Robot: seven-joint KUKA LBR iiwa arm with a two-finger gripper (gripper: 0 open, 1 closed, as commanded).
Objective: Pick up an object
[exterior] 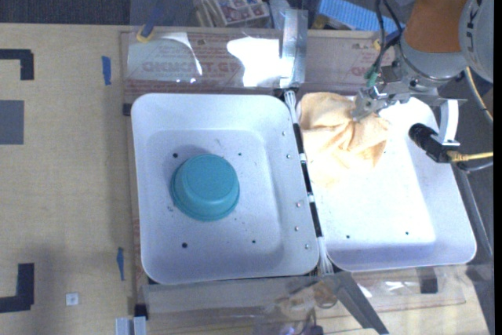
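Yellow cloth point(345, 136) lies bunched in the far left corner of your right bin point(408, 239), part of it drawn up into a peak. Your gripper point(367, 103) sits right at that peak, fingers pinched narrow on the fabric, so the cloth is between them. Over in your left bin point(157, 247) a teal bowl point(205, 186) rests upside down, well apart from the arm point(443, 8).
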